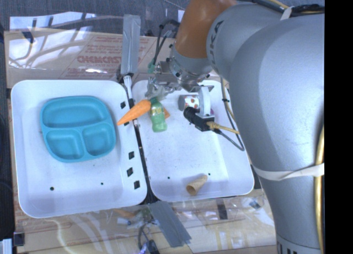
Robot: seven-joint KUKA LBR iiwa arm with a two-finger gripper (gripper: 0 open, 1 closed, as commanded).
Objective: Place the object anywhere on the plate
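Gripper (160, 90) hangs low over the right white bin (220, 184), its grip state impossible to tell. Directly beneath lie a small green plastic bottle (159, 121) and an orange toy carrot (134, 112), the carrot's long axis slanting across the divider toward the blue three-compartment plate (77, 127), which sits well to the left in the left white bin (33, 192).
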